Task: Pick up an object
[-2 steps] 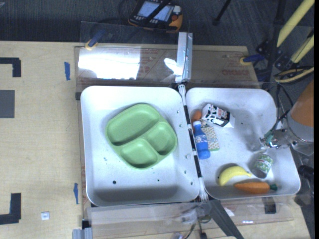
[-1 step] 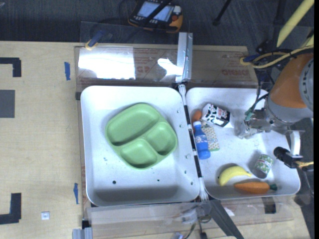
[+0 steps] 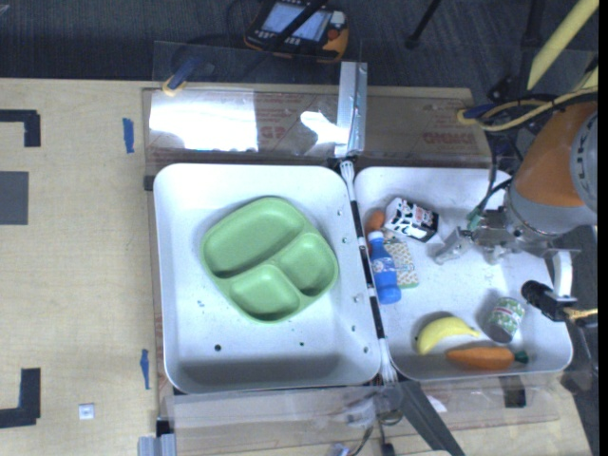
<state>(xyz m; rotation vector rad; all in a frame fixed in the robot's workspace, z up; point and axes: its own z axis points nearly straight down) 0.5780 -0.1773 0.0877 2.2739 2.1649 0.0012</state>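
Note:
In the right bin (image 3: 446, 186), a blue bottle (image 3: 384, 269) lies along the left wall on a patterned packet (image 3: 405, 264). A black-and-white cow-print item (image 3: 412, 218) and a small orange piece (image 3: 376, 220) sit just behind them. Toward the front are a yellow banana (image 3: 445, 332), an orange carrot (image 3: 481, 356) and a small green-labelled can (image 3: 504, 317). My gripper (image 3: 463, 242) hangs over the middle of this bin, right of the cow-print item and behind the banana. I see nothing held in it.
The left bin (image 3: 180, 198) holds a green divided plate (image 3: 270, 257). A metal divider (image 3: 366, 255) separates the two bins. The grey wrist with its orange band (image 3: 559, 164) leans in over the right bin's right wall. Cables (image 3: 503, 112) lie behind it.

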